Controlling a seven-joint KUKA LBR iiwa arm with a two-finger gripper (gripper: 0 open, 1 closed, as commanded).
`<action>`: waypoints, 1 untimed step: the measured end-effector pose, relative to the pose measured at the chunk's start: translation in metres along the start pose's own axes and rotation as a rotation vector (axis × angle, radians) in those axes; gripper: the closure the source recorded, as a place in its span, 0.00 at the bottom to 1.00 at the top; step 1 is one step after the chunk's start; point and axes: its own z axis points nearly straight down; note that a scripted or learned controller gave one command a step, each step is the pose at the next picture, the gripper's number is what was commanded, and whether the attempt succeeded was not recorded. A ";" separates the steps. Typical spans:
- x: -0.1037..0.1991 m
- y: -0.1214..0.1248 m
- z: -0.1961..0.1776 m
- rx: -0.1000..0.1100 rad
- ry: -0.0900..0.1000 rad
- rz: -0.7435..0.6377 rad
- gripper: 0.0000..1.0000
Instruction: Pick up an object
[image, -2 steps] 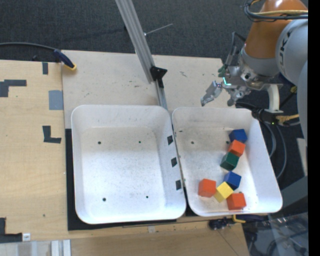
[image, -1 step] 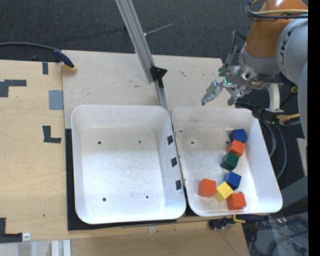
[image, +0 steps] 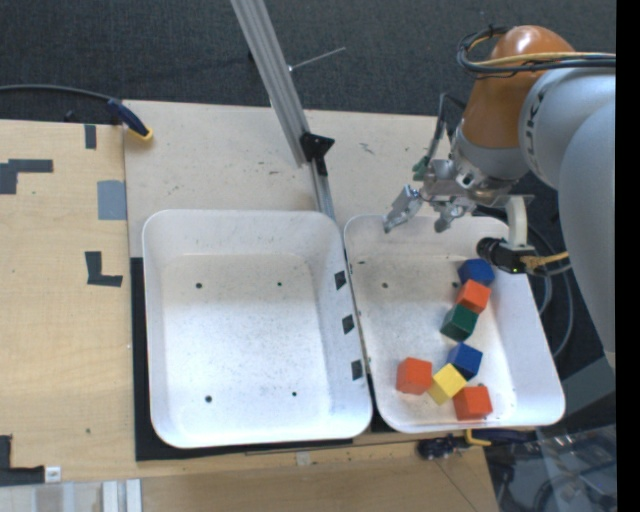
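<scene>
Tool (image: 420, 212) hovering spread, gripping nothing, at right bin (image: 400, 300) 12 o'clock rim; risking clipping rim, missing clustered blocks (image: 462, 322).

I see open floor across the right bin's (image: 400, 262) left and far parts. Its right side is crowded: a column of blue block (image: 477, 270), orange block (image: 473, 295) and green block (image: 460, 322), with more blocks near the front rim. The slanted metal pole (image: 285, 90) crosses above the divide between bins.
</scene>
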 end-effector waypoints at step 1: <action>-0.003 -0.004 0.065 0.001 0.000 0.001 0.00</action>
